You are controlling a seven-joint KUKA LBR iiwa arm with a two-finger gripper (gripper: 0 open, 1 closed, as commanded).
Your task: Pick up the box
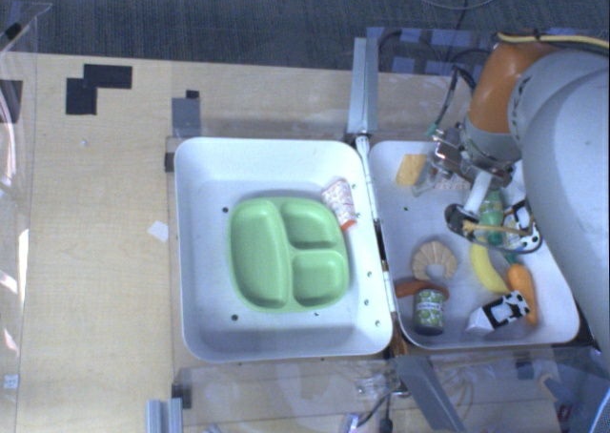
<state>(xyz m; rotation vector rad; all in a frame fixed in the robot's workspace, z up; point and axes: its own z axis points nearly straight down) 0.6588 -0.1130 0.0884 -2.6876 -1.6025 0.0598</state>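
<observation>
Gripper (446,166) low in upper part of right bin (405,221), well apart from box (503,311) at lower right, so probably not aimed yet. Opening of it: impossible to tell.

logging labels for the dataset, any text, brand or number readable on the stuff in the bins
No text reads clearly.
Tube by the green tray: red and white print, too blurred to read.
Small can: green label, too small to read.
Black and white carton: pattern visible, no legible words.
</observation>
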